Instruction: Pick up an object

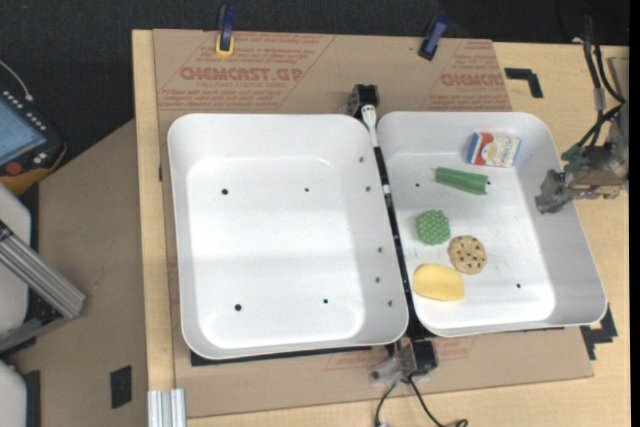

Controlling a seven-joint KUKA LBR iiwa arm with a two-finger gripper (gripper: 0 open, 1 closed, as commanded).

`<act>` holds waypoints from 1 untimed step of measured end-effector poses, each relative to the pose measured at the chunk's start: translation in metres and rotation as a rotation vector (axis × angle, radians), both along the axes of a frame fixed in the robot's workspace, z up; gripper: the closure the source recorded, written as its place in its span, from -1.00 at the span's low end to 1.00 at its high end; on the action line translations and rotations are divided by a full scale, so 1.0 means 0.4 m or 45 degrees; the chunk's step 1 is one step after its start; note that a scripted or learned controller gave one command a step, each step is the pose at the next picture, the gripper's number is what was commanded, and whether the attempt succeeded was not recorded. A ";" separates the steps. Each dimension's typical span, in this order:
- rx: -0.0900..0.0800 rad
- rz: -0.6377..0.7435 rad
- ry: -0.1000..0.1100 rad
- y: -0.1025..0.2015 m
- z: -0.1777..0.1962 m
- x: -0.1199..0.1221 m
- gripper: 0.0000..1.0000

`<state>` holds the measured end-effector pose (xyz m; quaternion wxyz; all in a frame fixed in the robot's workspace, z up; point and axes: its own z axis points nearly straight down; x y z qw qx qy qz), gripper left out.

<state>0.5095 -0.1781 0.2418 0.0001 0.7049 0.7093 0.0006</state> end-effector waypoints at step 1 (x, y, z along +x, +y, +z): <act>0.001 -0.012 0.008 -0.052 -0.104 -0.081 1.00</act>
